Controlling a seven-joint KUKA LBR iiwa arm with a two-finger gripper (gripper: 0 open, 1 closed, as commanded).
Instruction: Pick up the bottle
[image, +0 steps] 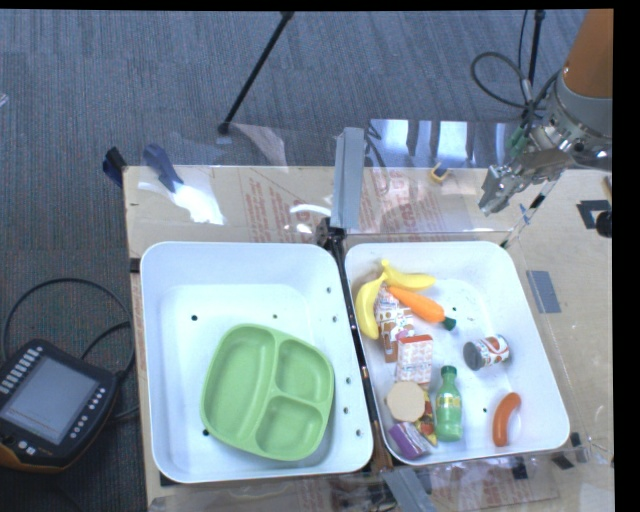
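A small green bottle (447, 403) with a green cap lies in the right bin (530, 300), near its front edge, between a round cracker and a sausage. My gripper (497, 197) hangs high at the upper right, above the bench behind the right bin's far edge, well away from the bottle. Nothing shows between its fingers.
The right bin also holds bananas (372, 296), a carrot (418, 304), small cartons (413, 357), a can (487, 352), a sausage (505, 418), a cracker (406, 402) and a purple item (408, 439). A green divided plate (268, 391) lies in the left bin (175, 300). A pendant (50, 400) sits at left.
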